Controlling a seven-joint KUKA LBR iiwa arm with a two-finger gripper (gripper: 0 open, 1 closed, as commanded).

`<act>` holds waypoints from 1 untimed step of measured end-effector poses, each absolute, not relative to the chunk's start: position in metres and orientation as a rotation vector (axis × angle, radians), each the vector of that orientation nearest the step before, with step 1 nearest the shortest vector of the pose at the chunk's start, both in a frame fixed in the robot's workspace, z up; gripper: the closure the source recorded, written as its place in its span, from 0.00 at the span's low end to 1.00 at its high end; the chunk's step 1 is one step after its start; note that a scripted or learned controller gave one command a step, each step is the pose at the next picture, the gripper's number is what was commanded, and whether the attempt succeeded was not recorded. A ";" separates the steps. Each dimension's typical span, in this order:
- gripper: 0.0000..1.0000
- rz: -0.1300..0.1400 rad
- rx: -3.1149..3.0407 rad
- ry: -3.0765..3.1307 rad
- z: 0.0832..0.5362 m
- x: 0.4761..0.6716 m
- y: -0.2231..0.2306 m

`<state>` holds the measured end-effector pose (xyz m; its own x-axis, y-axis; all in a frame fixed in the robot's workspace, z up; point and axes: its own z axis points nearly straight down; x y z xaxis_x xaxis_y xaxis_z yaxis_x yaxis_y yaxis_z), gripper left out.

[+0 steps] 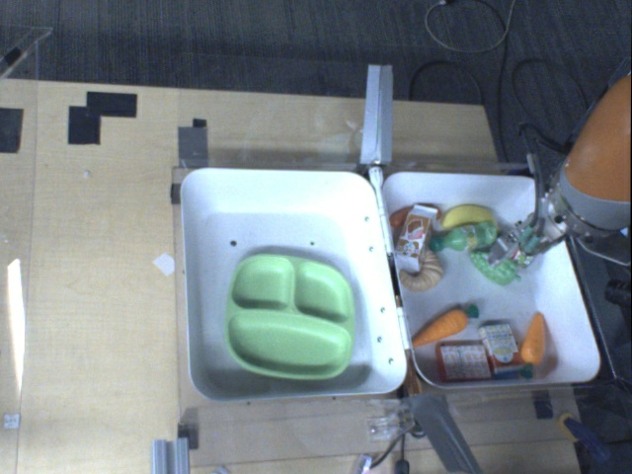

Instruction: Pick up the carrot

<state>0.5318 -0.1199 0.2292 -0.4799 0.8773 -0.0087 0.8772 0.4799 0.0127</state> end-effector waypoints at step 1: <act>0.00 0.010 1.595 2.691 0.229 0.532 -0.120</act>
<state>0.5318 -0.1199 0.2292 -0.4799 0.8773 -0.0087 0.8772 0.4800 0.0126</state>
